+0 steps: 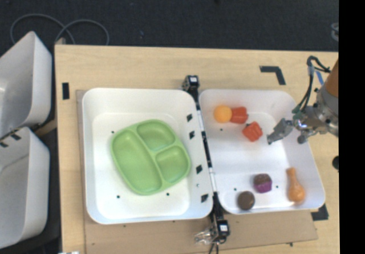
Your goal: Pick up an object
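Note:
The right bin holds several small items. An orange ball touches a red block near the back, and a second red block lies just in front of them. At the front sit a purple piece, a brown round piece and an orange carrot-shaped piece. My gripper hovers over the bin's right side, a little right of the second red block, open with nothing between its fingers.
The left bin holds a green divided plate. A hinge strip with black clips runs between the bins. White containers stand off the bench's left edge.

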You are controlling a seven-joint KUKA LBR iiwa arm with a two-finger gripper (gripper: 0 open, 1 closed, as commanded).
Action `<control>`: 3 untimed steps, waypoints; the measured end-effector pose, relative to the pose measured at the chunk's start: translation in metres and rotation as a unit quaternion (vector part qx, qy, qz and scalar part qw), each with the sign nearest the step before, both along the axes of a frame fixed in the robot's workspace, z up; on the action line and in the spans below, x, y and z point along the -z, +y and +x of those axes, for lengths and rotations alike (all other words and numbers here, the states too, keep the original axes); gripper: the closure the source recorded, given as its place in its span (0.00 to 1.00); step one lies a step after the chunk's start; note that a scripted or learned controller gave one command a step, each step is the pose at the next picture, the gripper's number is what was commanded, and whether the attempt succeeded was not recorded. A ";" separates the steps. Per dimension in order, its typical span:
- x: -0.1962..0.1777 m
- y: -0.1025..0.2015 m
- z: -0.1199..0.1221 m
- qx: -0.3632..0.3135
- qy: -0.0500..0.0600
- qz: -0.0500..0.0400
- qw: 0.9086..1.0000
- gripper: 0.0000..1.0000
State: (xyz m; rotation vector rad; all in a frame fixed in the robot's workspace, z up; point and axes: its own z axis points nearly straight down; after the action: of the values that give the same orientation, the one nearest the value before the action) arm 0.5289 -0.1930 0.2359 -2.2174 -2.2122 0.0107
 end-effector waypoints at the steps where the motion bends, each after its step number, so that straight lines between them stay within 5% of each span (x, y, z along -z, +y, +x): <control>1: -0.007 0.001 0.003 -0.002 -0.006 -0.001 1.000 0.00; 3: 0.108 0.002 -0.007 -0.001 -0.003 -0.001 1.000 0.00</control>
State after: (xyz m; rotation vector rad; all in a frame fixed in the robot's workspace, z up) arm 0.5216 -0.1909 0.1283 -2.2204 -2.2180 0.0053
